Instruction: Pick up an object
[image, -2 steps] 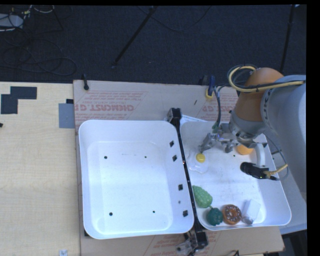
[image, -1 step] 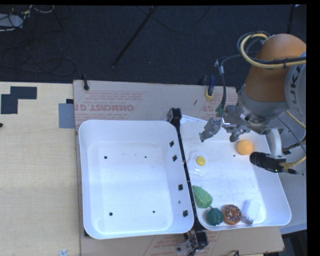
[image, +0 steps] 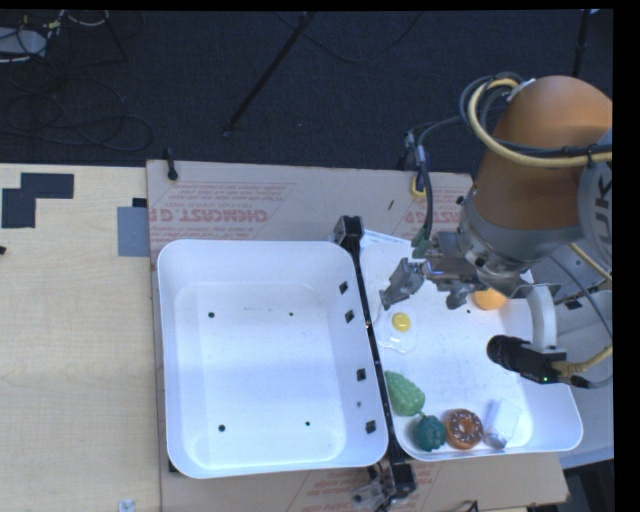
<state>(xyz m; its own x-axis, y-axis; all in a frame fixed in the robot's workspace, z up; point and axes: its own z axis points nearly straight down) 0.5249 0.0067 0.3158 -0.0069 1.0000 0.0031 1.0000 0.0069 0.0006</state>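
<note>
My gripper (image: 429, 291) hangs over the upper part of the right bin (image: 560, 440), open, with one finger (image: 397, 285) near the divider and the other (image: 459, 296) to its right; nothing sits between them. A small yellow ball (image: 401, 322) lies just below the left finger on a clear wrapper (image: 396, 342). An orange object (image: 490, 298) is partly hidden behind the wrist. Along the bin's front lie a green leafy piece (image: 404, 392), a teal lump (image: 430, 433), a sprinkled donut (image: 463, 428) and a white object (image: 504, 420).
The left bin (image: 180, 300) adjoins the right one along a black-clipped divider (image: 362, 330). A black cylinder (image: 522, 357) on the arm juts over the right bin's right side. Cardboard lies beneath both bins.
</note>
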